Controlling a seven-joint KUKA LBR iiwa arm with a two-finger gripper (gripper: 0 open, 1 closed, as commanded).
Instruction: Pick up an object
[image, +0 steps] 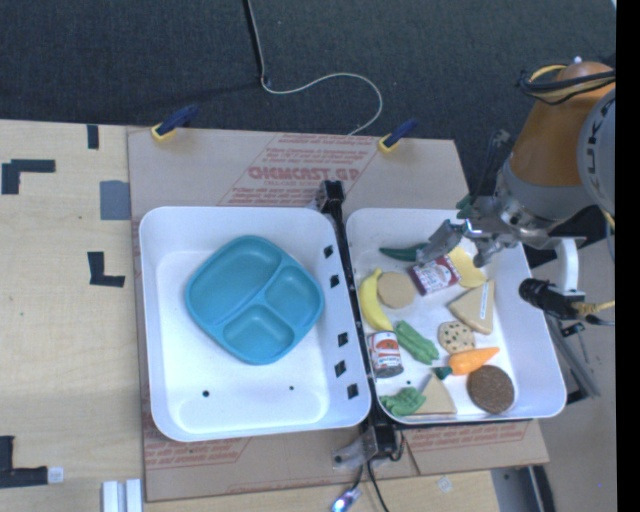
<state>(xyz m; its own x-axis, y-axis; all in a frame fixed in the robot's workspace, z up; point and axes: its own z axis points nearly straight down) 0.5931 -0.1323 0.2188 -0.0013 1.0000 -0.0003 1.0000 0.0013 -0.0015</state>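
- Small packet (434, 275), dark red with a white label, lies tilted in the upper middle of the right bin (540, 345), touching a tan round piece (396, 291) and a yellow piece (464, 268).
- Gripper (456, 243) hangs just above the packet's upper edge; its fingers look spread, one to each side, with nothing seen clamped between them.
- The arm's wrist covers the bin's upper right corner; the packet's print is too small to read.
- Right bin count: one banana (373, 302), one can (386, 353), one carrot (470, 361), one brown disc (491, 388), one cookie (455, 336).
- Left bin (170, 400): one blue divided plate (254, 298).
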